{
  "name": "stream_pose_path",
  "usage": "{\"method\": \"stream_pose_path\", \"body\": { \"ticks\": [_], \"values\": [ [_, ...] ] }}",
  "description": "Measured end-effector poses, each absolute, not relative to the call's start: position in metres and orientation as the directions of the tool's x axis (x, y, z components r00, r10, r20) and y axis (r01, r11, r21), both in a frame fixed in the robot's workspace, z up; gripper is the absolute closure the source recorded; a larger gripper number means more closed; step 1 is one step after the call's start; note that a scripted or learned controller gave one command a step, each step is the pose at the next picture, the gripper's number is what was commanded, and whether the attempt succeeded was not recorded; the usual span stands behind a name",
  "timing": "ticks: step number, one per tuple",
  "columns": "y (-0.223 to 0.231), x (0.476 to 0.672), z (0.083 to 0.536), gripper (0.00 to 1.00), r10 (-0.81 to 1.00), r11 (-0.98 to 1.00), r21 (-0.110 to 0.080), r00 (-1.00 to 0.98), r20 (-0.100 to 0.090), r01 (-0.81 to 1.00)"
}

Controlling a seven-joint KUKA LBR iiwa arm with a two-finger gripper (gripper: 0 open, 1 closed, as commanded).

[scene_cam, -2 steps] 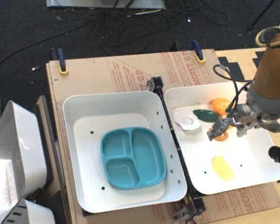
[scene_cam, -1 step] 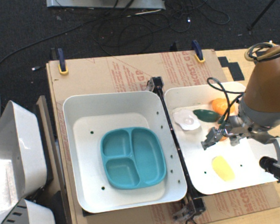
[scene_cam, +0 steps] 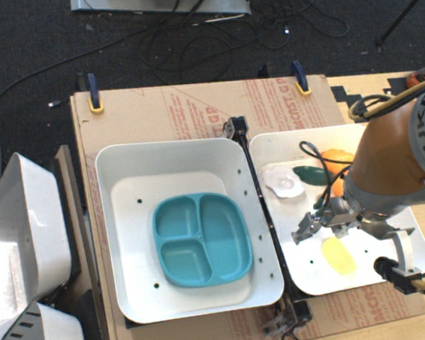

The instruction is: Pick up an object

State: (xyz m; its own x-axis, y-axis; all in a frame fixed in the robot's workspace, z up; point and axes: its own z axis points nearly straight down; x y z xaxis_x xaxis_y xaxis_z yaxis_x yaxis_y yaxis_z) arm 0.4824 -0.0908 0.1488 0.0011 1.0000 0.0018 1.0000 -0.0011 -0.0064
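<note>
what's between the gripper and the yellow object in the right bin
Nothing visible. The gripper sits low in the right bin, and the yellow object lies just beside it on bare white floor.

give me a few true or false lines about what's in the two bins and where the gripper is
1. A teal divided plate lies in the left bin. True.
2. The yellow object lies in the left bin. False: it lies in the right bin.
3. The gripper is over the right bin. True.
4. The teal plate has a single compartment. False: it has three.
5. An orange object sits near the right bin's far side. True.
6. The gripper holds the yellow object. False: that object lies on the bin floor, apart from the gripper.
</note>
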Motion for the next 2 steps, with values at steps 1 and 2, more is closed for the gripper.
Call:
{"method": "stream_pose_path", "body": {
  "ticks": [1,2],
  "values": [
    [-0.090,0.481,0.095,0.00,1.000,-0.002,-0.005,0.002,0.001,1.000],
    [-0.090,0.482,0.108,1.00,1.000,-0.003,-0.001,0.003,0.001,1.000]
  ]
}}
